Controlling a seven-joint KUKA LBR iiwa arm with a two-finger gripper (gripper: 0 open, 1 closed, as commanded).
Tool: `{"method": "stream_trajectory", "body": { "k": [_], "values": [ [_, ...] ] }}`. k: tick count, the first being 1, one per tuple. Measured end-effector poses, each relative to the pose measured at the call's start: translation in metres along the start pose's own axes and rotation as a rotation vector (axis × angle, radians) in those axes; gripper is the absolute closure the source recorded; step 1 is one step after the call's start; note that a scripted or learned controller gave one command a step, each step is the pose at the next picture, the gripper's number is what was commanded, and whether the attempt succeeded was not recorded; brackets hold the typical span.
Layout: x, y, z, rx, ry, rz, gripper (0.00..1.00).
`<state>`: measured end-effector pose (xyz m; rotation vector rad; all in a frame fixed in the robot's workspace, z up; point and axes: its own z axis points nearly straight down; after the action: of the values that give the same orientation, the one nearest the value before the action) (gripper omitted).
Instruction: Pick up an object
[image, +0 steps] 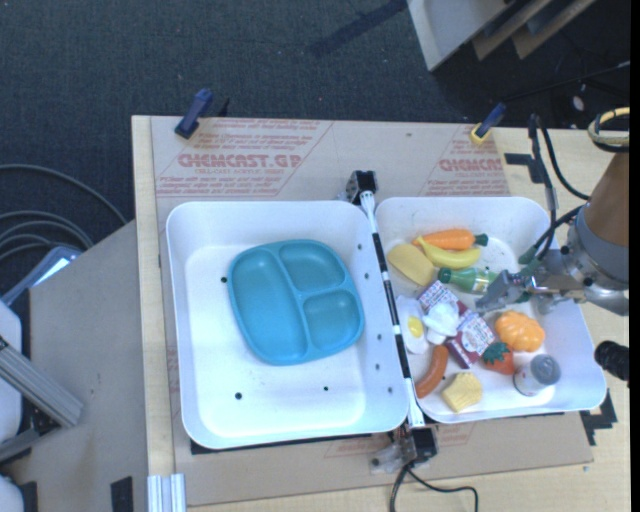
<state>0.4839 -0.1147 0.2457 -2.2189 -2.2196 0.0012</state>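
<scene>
Where pincer (503, 290) hovers, green bottle (468, 280) lies just beside; finger state unclear.

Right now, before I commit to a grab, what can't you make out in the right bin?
- Gripper: too small and dark in the camera view to tell how it stands, or whether it touches anything.
- Green bottle: its right end lies under the gripper.
- Red-and-white packets mid-pile: overlapping, labels too small to read.
- Arm: cut off by the right edge.
- Grey round piece: too small to identify.

toys (462, 320) crowd the right bin (570, 385); left bin (200, 330) open around tray (295, 300).
</scene>
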Motion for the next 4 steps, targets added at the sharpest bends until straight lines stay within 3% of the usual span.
{"method": "stream_trajectory", "body": {
  "k": [1, 2, 3, 4],
  "values": [
    [-0.045, 0.027, 0.158, -0.010, -0.005, 0.001, 0.00],
    [-0.022, 0.086, 0.157, -0.012, -0.003, 0.000, 0.00],
    [-0.021, 0.162, 0.161, -0.001, -0.001, 0.000, 0.00],
    [-0.021, 0.162, 0.151, -0.002, -0.003, -0.001, 1.00]
  ]
}}
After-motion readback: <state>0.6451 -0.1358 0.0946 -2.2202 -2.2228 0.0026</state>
